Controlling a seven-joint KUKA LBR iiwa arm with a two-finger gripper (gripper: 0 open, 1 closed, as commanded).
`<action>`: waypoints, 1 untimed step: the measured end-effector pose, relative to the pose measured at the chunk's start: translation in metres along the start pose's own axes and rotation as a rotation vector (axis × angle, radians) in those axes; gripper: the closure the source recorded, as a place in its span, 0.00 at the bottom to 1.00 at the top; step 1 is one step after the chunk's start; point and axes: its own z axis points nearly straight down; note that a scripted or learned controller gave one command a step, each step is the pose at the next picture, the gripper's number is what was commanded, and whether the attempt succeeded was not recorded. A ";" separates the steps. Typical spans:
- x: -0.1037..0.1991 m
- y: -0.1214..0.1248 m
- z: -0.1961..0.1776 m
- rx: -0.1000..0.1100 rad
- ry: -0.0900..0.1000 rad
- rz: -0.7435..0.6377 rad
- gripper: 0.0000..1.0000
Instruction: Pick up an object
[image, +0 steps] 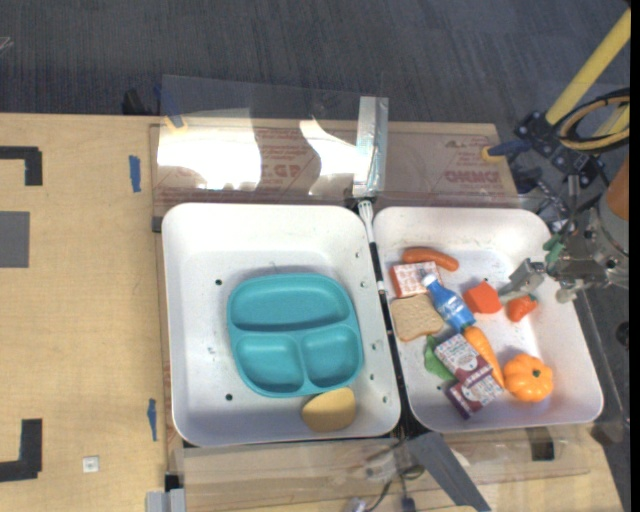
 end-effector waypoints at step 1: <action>0.013 0.000 0.153 -0.008 -0.001 0.150 0.00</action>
